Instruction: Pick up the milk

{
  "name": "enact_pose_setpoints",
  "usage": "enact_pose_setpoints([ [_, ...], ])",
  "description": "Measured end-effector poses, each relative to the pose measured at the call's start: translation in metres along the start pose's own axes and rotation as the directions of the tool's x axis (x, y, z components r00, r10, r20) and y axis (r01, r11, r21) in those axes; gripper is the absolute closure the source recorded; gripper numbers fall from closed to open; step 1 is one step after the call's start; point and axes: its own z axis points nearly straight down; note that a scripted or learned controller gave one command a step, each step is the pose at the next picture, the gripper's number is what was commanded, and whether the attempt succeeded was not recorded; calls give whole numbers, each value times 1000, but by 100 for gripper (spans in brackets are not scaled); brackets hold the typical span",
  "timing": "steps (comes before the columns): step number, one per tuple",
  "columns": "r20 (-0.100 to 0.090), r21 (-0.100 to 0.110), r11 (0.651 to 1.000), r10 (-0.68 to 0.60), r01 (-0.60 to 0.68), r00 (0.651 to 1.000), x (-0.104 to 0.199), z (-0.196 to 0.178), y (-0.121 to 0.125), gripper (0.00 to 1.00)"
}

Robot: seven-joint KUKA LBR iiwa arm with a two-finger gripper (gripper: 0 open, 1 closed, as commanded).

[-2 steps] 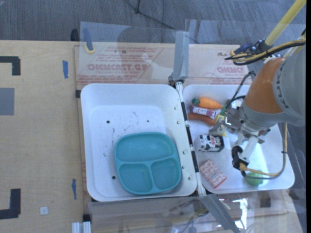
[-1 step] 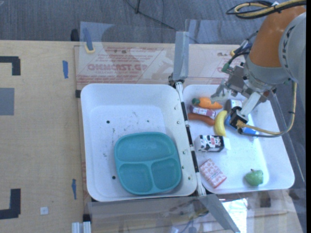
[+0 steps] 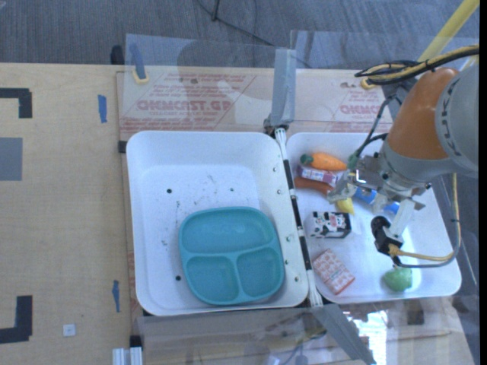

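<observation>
The milk (image 3: 330, 223) is a small carton with black and white cow patches, lying on its side in the right bin (image 3: 441, 234) near the left wall. My gripper (image 3: 354, 181) hangs low over the upper middle of that bin, above and to the right of the carton and apart from it. The grey arm with its orange band (image 3: 418, 120) covers the space behind the gripper. Right under the gripper lie a yellow piece (image 3: 344, 204) and a blue piece (image 3: 366, 196).
An orange carrot (image 3: 327, 160) and a red packet (image 3: 315, 177) lie at the right bin's upper left. A pink checked box (image 3: 333, 271) and a green ball (image 3: 397, 278) sit near its front. The left bin (image 3: 152, 204) holds a teal divided tray (image 3: 230, 255).
</observation>
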Motion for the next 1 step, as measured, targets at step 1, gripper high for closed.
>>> enact_pose_setpoints([
  [1, -2, -6, 1000, -12, 12, 1000, -34, 43, -14, 0],
])
